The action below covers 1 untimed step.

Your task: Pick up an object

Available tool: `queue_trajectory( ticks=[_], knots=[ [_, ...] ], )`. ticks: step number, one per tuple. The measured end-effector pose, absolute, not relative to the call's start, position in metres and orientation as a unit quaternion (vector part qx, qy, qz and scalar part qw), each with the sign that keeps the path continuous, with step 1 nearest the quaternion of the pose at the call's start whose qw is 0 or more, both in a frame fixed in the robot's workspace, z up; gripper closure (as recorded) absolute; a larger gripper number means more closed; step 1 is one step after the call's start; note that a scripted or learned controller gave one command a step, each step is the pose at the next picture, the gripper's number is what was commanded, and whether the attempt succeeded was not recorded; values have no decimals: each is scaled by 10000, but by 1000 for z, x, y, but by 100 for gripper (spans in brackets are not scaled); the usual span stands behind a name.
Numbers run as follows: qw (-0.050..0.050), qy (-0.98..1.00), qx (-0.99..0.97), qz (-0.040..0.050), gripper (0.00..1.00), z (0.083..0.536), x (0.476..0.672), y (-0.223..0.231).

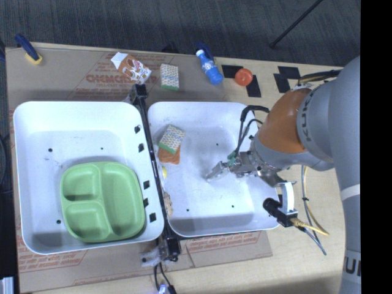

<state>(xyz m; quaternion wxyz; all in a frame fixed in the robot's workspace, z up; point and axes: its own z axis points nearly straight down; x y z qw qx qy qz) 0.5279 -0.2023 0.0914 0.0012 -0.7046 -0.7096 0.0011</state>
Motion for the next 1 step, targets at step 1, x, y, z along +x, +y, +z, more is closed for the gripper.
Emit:
queue_trajectory(
  ticks=[1],
  knots=[
    [19, -7103, -7039, 10, 0, 116, 485, -139]
  ],
)
